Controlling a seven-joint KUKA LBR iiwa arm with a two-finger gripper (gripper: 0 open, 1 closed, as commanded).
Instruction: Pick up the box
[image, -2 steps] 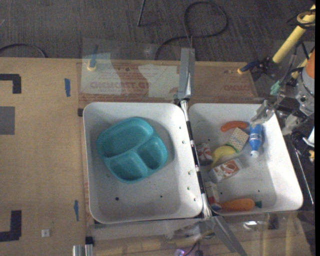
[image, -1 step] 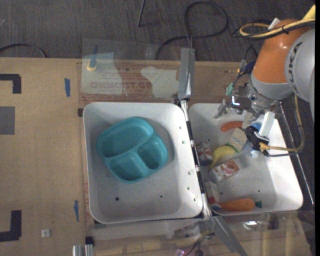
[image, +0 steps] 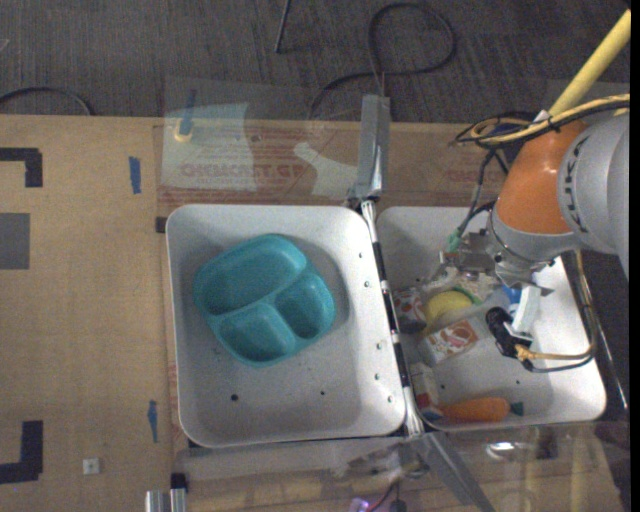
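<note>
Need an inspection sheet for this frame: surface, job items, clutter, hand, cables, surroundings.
Surface: two white bins side by side, left bin, right bin, on a brown bench.
Job's things: small box with red print in the right bin, lying flat.
Clutter: teal divided tray in the left bin; yellow object and orange carrot-like object in the right bin.
Hand: hand low over the right bin; fingers unclear.
Cables: black cables on the floor; yellow-black cable at the wrist.
Surroundings: blue tape marks, dark carpet.
</note>
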